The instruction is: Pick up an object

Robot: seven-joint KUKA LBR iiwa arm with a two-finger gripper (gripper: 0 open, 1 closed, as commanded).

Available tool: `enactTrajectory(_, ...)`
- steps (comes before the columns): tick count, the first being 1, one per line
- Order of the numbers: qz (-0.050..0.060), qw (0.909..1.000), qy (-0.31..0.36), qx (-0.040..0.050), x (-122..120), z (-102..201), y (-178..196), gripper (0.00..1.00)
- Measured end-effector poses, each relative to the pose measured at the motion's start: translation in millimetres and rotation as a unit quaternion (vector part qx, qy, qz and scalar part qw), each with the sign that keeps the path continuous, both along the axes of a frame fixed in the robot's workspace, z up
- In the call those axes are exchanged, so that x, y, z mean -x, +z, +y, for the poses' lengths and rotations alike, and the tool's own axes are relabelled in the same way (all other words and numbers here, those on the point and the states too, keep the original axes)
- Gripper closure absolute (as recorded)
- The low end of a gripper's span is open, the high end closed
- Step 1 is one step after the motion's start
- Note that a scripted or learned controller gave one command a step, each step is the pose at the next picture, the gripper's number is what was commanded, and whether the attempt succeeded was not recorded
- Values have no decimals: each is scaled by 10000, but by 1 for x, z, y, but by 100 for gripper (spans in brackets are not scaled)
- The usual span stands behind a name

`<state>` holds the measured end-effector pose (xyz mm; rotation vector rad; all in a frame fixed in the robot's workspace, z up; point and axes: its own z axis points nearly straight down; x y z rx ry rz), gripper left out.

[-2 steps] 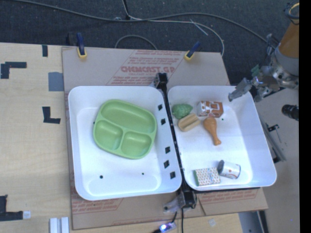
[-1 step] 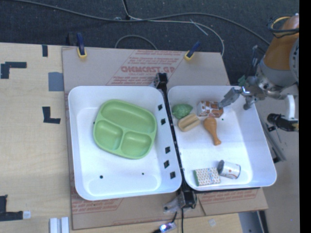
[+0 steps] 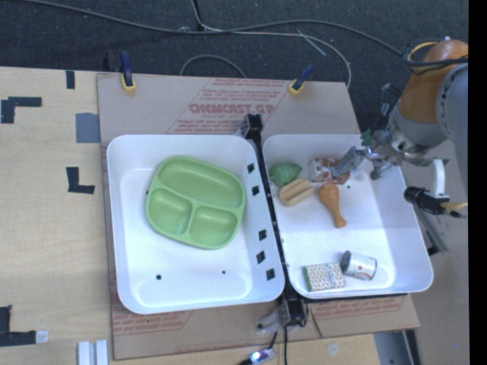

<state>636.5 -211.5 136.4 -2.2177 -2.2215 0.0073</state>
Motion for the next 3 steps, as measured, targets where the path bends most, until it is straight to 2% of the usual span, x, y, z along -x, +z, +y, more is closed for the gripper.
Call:
enactTrajectory(1,-22,10000,3,11,0,0,-53,0)
enactTrajectory(2,-35,10000,10,15,-1,0,-39,100)
enactTrajectory(3,-40,10000,-3,-5,4,-6,18,100)
